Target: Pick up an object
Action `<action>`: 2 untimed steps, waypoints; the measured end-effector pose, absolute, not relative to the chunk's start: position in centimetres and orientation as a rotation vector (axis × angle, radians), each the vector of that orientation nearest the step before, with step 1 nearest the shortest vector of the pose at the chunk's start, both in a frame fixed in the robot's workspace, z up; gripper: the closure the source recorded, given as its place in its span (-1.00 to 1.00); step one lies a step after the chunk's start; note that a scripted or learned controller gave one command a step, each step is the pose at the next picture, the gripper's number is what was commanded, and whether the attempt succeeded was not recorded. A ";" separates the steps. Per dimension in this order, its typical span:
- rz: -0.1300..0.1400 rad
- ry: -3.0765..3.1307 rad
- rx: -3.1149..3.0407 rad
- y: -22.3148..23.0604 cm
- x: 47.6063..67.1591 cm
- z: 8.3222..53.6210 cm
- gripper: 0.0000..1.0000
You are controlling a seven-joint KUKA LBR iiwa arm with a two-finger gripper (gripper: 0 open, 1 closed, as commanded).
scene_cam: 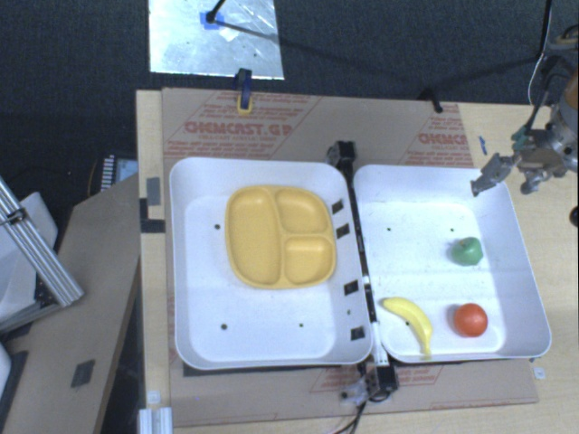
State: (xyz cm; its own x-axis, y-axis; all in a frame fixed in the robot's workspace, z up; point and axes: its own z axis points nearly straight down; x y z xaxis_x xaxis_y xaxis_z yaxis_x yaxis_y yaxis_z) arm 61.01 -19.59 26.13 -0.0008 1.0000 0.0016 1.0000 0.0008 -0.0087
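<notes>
Three pieces of toy fruit lie in the right bin point(425, 197): a green apple point(467, 250) near its right wall, a red tomato point(469, 319) at the front right, and a yellow banana point(409, 319) at the front left. My gripper point(507, 184) hangs over the bin's back right corner, above and behind the green apple. It is open, its two fingers spread wide with nothing between them.
In the left bin point(194, 333) sits a yellow divided plate point(280, 236). A black divider with clips point(355, 242) runs between the bins. Behind the cardboard-covered bench point(271, 125) lies a shiny metal sheet point(215, 23). An aluminium frame point(32, 251) stands at the left.
</notes>
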 end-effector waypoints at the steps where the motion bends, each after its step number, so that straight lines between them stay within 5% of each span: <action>1: -0.001 -2.227 -2.219 -19.5 61.2 26.8 -1.00; 2: 0.001 -2.227 -2.213 -18.5 61.5 21.5 -1.00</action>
State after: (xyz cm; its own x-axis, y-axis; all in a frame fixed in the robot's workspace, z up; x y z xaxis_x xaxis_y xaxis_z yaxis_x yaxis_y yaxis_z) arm 61.51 -18.48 21.54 -0.0064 1.0000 0.0006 1.0000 0.0064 -0.0019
